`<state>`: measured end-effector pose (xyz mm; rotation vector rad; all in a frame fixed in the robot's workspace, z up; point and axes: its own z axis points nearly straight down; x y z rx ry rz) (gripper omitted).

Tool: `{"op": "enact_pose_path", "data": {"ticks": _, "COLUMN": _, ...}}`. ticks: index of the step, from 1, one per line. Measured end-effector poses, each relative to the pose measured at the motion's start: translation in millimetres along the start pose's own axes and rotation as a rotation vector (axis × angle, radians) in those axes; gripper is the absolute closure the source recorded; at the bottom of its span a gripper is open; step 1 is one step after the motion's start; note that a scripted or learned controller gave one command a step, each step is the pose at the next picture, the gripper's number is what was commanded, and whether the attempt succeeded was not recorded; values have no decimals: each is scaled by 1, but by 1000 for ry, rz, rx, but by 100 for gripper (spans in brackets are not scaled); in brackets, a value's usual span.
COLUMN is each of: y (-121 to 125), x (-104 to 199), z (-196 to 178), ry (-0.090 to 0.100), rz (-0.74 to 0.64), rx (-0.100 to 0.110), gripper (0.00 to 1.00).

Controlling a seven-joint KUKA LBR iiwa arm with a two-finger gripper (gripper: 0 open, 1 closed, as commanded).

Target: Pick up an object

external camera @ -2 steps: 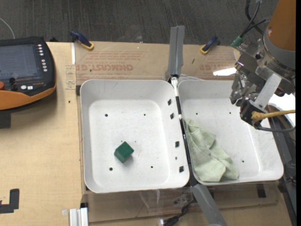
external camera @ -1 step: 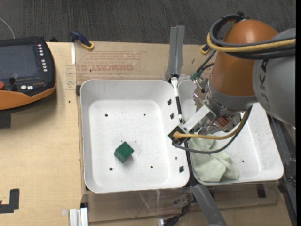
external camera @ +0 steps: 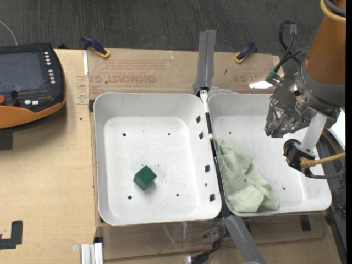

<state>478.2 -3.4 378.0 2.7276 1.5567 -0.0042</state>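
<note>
A dark grey carpeted floor (external camera: 137,10) runs across the top of the frame, with a thin pale cable curling in at the upper left edge. Below it the tabletop (external camera: 44,175) is a light wood surface, its upper middle covered by a sheet of brown cardboard (external camera: 143,73) printed with reversed red lettering and held at its far edge by two blue-and-orange clamps (external camera: 96,47). Even light leaves soft shadows, and a bright glare patch sits on the cardboard at the upper right.
</note>
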Motion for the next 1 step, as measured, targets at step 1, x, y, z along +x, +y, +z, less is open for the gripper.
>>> {"op": "enact_pose_path", "data": {"ticks": 1, "y": -32, "x": 52, "z": 90, "ry": -2, "rz": 183, "rx": 3, "gripper": 100}}
